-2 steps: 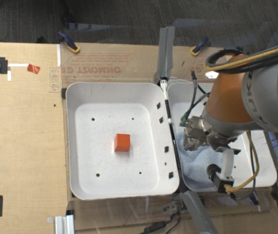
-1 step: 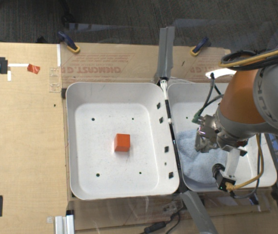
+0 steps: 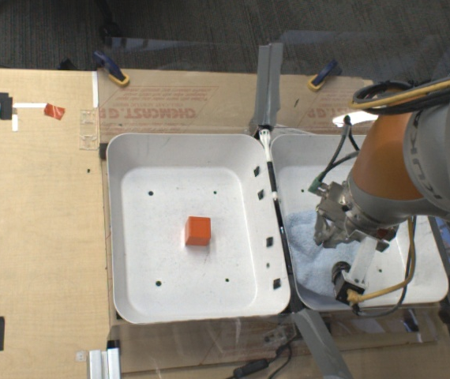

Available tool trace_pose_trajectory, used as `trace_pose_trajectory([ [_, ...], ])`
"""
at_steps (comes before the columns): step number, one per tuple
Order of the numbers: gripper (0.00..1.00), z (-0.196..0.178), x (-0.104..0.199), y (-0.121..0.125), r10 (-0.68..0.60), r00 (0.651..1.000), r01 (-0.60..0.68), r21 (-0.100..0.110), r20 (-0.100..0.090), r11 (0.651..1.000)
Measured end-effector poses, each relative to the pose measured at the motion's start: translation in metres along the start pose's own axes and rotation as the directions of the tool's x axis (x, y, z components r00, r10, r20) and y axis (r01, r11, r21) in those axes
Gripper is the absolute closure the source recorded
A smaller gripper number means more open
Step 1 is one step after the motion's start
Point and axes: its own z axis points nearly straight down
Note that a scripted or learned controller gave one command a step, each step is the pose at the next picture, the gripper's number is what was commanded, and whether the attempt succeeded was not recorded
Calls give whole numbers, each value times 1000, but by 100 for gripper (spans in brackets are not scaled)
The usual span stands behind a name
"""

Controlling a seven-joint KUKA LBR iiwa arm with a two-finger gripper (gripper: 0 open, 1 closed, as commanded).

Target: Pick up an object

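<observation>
Camera view, plywood bench [image 3: 35,235], cardboard backing [image 3: 178,105], dark carpet [image 3: 209,14]

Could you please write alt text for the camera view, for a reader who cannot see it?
A grey robot arm with an orange band reaches from the right into the right white bin, its gripper low over a pale blue cloth. An orange-red block sits alone near the middle of the left white bin.
</observation>
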Motion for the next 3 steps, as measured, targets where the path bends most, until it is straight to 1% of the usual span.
trace_pose_trajectory([
  [1,100,0,-6,55,214,977,-214,0,2,977],
  [2,100,0,-6,80,518,855,-518,0,2,855],
  [3,100,96,-79,104,304,953,-304,-4,-3,953],
])
